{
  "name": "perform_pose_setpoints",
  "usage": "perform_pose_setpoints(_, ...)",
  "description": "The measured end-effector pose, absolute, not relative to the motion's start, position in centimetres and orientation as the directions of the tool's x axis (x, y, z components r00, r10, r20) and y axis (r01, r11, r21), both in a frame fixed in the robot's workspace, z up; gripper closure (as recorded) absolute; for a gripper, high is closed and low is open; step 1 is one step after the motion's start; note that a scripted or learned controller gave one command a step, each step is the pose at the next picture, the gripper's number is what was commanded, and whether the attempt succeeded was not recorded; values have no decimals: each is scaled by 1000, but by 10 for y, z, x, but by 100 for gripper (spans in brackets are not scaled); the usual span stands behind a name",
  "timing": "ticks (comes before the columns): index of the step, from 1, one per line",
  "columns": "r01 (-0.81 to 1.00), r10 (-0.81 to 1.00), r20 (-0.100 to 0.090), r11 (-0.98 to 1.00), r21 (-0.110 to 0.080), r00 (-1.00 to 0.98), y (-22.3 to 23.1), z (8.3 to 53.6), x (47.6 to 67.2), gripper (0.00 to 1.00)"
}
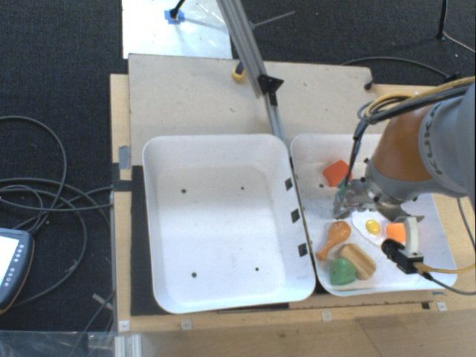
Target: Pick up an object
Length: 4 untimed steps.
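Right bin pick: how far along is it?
Done: the arm has reached over the right bin, with the end effector low near the orange block. In hand: nothing visibly lifted. The fried egg toy, drumstick, bread piece and green piece lie in the bin. Left: grasp and lift.

Under my glossy grey-and-orange arm (pixel 424 151), two smooth matt white plastic bins (pixel 223 288); toy food looks plastic: shiny green lump (pixel 343 271), orange drumstick (pixel 334 239), matt tan bread-like block (pixel 358 259).

Toy foods (pixel 349 255) in right bin (pixel 309 151), beside left bin (pixel 216 143).
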<state>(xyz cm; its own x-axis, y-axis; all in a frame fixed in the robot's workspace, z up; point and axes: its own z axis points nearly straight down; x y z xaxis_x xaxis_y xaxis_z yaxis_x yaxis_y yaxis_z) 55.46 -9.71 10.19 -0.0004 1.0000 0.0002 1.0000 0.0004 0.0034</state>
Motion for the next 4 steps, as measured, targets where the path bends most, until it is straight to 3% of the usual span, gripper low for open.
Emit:
perform_pose_setpoints(3,1000,1000,-2,6,8,-6,-104,267,563,100)
perform_pose_setpoints(4,1000,1000,2,10,1,-10,-48,269,547,100)
